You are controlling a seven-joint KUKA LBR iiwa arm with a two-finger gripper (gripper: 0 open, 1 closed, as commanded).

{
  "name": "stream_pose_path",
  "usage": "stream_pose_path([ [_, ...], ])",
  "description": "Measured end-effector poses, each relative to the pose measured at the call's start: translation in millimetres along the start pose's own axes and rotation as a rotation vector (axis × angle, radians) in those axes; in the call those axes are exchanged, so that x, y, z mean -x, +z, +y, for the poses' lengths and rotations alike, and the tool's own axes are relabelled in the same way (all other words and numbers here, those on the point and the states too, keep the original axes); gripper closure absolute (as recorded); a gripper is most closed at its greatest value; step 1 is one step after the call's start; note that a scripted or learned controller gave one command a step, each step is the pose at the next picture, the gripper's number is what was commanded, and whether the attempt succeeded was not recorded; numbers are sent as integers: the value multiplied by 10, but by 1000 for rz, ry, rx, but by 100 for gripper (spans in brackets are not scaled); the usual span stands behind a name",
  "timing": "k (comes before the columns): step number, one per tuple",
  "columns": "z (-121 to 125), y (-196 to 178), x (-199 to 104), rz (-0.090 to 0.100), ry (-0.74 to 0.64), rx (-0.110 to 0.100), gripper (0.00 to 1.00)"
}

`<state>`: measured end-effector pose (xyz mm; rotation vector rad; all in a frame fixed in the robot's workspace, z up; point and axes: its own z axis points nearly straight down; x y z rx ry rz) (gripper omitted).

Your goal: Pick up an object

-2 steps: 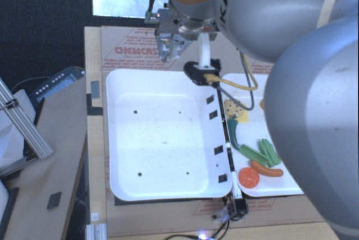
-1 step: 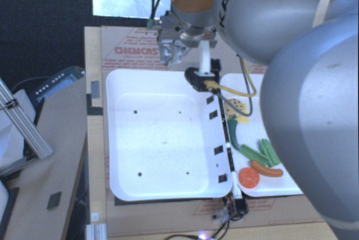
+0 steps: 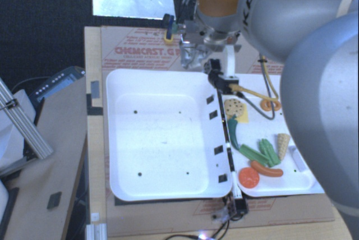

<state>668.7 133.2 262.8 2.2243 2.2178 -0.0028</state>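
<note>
The grey arm (image 3: 314, 59) comes in from 3 o'clock, and its pincer (image 3: 192, 58) hangs over the 12 o'clock rim of the left bin (image 3: 162, 138), near that bin's 1 o'clock corner. Whether it is released or clenched I cannot tell, and nothing can be seen in its grasp. The things to pick lie in the right bin (image 3: 280, 190) on the surface (image 3: 96, 149). A yellow wedge (image 3: 236, 109) sits towards 11 o'clock, with an orange ring (image 3: 270, 104) beside it at 12 o'clock. A long green pod (image 3: 232, 132) lies at 9 o'clock, against the wall shared with the left bin. A corn cob (image 3: 282, 145) lies at 3 o'clock, and a sausage (image 3: 268, 170) and a red tomato (image 3: 249, 178) sit close together near 6 o'clock.
</note>
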Motion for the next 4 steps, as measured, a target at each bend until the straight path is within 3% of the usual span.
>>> stream_pose_path([
  [1,0,-1712,-429,8,-11,22,100],
  [2,-19,-868,-934,2,-12,-4,100],
  [3,-10,-581,-924,1,-8,-1,100],
  [4,-64,-32,-626,0,-2,-2,100],
])
